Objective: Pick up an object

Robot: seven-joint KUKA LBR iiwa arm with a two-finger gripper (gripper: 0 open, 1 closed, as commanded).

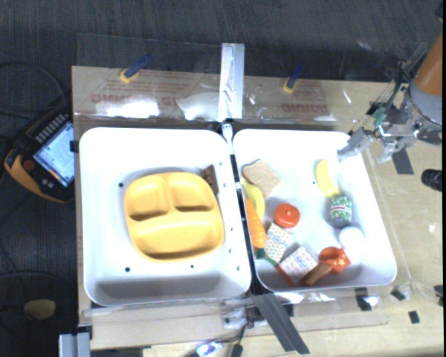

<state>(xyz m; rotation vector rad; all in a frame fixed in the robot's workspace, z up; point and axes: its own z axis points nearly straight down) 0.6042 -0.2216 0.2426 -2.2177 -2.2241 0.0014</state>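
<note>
Toy food lies heaped in the right bin (372,199): a bread slice (261,175), a tomato (286,215), a banana (325,177), a green can (340,210). My jaws (372,143) hang over that bin's upper right corner, their state impossible to tell. A yellow tray (174,214) sits in the left bin (97,199).

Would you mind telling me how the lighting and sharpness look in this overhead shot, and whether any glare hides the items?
In the camera view, lighting is even and bright; both white bins look nearly washed out, with soft shadows under the yellow tray. Glare streaks the clear plastic sheet behind the bins. The whole picture is slightly soft, and the gripper at the right is blurred, so its fine detail is unreadable.
</note>
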